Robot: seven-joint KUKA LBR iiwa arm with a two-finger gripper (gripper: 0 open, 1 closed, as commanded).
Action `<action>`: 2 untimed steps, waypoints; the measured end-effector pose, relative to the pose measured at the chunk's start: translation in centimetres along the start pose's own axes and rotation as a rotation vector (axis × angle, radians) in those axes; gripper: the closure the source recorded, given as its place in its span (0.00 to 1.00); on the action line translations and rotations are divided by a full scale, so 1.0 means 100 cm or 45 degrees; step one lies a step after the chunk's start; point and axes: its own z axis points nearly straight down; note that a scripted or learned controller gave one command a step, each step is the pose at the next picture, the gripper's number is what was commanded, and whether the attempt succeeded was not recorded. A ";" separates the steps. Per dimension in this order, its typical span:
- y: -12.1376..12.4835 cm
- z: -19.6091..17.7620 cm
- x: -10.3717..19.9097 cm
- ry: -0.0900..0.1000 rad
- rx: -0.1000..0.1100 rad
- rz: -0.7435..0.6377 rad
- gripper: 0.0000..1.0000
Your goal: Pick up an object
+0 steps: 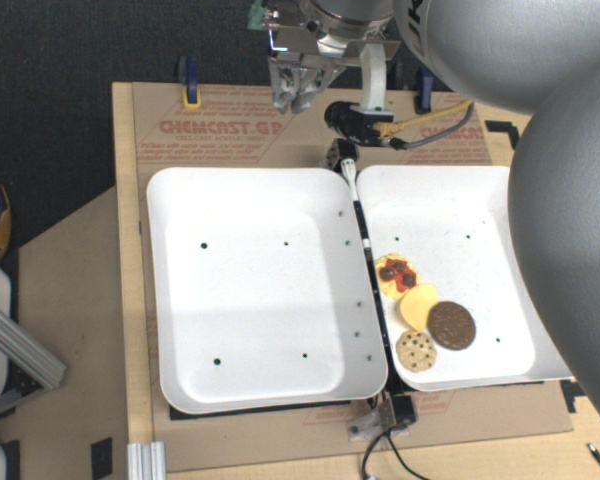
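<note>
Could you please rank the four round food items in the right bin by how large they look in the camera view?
1. Brown cookie
2. Red-topped pastry and yellow round piece: too alike to rank, and they overlap
3. Chocolate chip cookie, slightly smaller

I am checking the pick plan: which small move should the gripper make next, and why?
Probably move toward the right bin and down: the gripper hangs beyond the bins' far edge, while the cookies lie clustered near that bin's near-left corner.
</note>
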 end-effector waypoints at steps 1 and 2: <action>-0.004 0.084 0.055 -0.001 0.025 -0.012 1.00; 0.000 0.018 -0.018 -0.001 0.001 0.003 1.00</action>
